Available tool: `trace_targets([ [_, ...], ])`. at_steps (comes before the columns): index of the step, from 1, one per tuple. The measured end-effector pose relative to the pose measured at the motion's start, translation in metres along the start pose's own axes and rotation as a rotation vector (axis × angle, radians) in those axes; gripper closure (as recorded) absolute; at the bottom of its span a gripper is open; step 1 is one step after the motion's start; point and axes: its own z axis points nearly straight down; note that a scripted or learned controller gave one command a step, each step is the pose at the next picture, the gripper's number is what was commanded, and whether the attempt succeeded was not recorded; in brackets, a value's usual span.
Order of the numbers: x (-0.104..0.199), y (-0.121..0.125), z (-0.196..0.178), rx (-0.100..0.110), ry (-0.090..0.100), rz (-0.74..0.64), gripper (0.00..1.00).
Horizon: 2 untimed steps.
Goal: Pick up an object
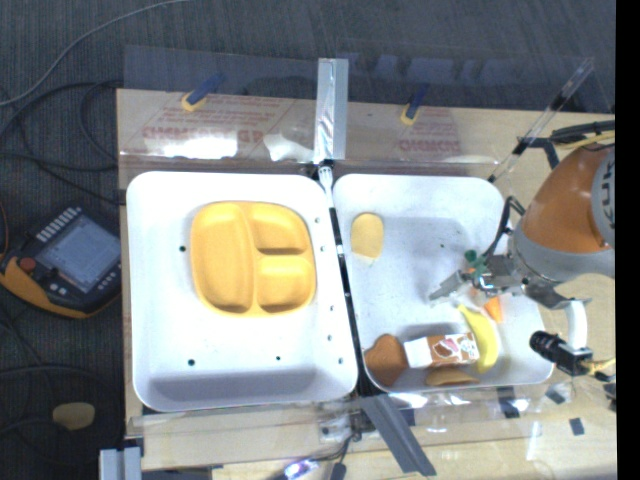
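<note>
Dark carpet surrounds the bench (pixel 200 118) with two shallow white bins. A glossy yellow compartment tray (pixel 253 256) lies in the left bin (pixel 160 368). In the right bin (pixel 420 218), the gripper (pixel 478 273) hovers just beyond a curved yellow banana (pixel 484 336), beside a brown bottle (pixel 425 353); its opening cannot be told.

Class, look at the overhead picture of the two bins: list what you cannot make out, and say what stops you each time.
1. Pincer: too small and blurred in the camera view to tell its state or whether it holds anything.
2. Banana: its upper end meets an orange item partly hidden under the arm.
3. Carton: label too small to read.
4. Brown item: at the right bin's near wall; its kind is unclear.
</note>
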Motion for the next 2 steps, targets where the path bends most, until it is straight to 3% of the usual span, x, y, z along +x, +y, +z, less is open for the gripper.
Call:
trace_targets([
  [1,-0.0077,-0.0256,0.0022,-0.024,-0.011,-0.196,0.00],
  [2,-0.0114,-0.0271,-0.0057,-0.021,-0.020,-0.191,1.00],
])
